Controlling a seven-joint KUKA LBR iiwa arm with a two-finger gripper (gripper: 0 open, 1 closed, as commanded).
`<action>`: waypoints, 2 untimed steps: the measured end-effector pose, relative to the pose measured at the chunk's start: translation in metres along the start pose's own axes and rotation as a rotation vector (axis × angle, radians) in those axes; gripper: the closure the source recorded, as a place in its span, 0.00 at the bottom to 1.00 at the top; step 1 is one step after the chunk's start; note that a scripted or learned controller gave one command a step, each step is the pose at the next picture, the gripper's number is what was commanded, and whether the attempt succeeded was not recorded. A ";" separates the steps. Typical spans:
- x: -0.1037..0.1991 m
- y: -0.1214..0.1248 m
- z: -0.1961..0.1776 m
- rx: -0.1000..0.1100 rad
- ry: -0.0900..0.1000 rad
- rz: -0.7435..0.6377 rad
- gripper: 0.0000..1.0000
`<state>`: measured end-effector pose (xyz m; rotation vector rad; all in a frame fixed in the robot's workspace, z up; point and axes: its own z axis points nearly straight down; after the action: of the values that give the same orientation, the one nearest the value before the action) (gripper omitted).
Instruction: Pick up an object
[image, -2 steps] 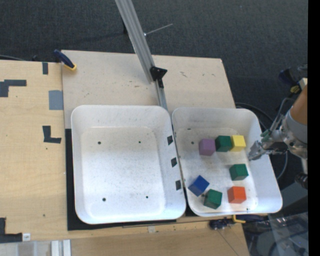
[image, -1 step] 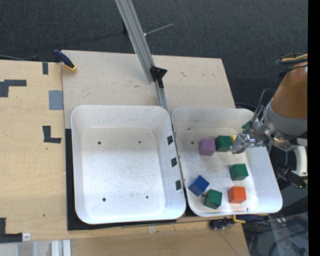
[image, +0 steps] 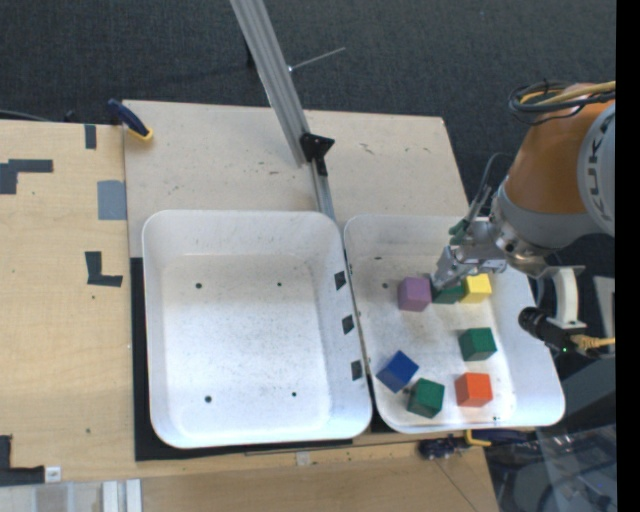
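On the right side of the bench sits the right bin (image: 520, 405), and all the blocks are in it. The arm (image: 560, 170) comes in from the right, grey with an orange band. Its gripper (image: 455, 272) is down low in the far part of this bin. It sits just above a small dark green block (image: 450, 295). I cannot tell how the tool is set, or whether it has hold of anything.

A purple block (image: 414, 293) lies just left of the gripper. A yellow block (image: 478, 288) lies just right of it. The dark green block is between these two and looks like it touches the yellow one. These three make a short row.

Nearer to us, a green block (image: 477, 343) sits alone, apart from that row. At the near end of the bin there are three more. A blue block (image: 397, 370) is on the left. Another green block (image: 426, 397) is just beside it, a bit nearer. An orange block (image: 474, 389) is to the right of those.

The left bin (image: 240, 330) is next to the right bin, and their sides meet in the middle. A grey pole (image: 275, 75) slants down from the far side to where the bins meet. A small blue and yellow thing (image: 130, 118) lies at the far left corner of the bench (image: 230, 150).
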<state>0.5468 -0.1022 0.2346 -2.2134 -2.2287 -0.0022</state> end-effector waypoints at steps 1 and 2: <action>0.048 0.030 0.006 0.001 0.000 0.000 1.00; 0.104 0.040 0.003 0.002 0.001 -0.001 1.00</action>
<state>0.5863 0.0022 0.2316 -2.2115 -2.2280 -0.0011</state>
